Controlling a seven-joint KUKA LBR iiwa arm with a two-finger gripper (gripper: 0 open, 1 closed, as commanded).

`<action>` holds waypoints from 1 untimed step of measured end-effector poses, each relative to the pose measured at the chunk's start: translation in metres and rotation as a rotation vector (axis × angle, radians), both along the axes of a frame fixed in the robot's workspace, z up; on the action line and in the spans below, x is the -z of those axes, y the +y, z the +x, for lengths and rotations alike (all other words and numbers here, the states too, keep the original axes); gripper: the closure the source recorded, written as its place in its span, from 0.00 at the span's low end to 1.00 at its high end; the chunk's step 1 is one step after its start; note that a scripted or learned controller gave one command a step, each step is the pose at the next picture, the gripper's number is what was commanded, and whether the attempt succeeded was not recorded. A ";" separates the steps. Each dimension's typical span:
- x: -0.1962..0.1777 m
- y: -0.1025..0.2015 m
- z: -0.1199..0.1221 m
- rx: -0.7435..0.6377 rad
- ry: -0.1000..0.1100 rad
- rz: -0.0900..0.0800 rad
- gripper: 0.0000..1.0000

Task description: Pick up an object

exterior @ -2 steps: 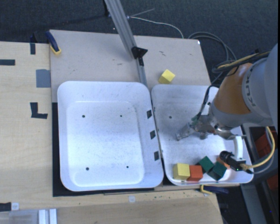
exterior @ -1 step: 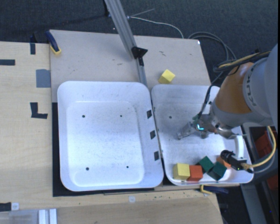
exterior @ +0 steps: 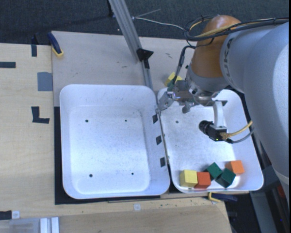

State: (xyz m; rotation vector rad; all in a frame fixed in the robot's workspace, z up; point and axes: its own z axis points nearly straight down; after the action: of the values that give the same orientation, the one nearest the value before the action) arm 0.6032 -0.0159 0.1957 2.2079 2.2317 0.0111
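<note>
My gripper [exterior: 174, 105] hangs over the back left corner of the right bin [exterior: 194, 140], close to the wall shared with the left bin. Its fingers are open and nothing sits between them. Several small blocks lie together along the right bin's front edge: a yellow block [exterior: 188, 177], a red-orange block [exterior: 203, 179], two dark green blocks [exterior: 214, 169] [exterior: 226, 178] and an orange block [exterior: 237, 167]. They are well in front of the gripper and apart from it.
The left bin [exterior: 106, 140] holds no objects. A slanted metal post [exterior: 128, 25] rises behind the bins. A small yellow and green piece [exterior: 173, 78] sits just behind the gripper. A black camera with a yellow cable [exterior: 213, 130] hangs off the wrist.
</note>
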 end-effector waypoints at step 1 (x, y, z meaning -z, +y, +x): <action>0.000 0.047 0.027 0.004 0.006 -0.001 0.00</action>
State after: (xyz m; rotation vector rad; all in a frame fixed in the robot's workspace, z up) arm 0.6300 0.0307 0.1961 2.2144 2.2300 0.0029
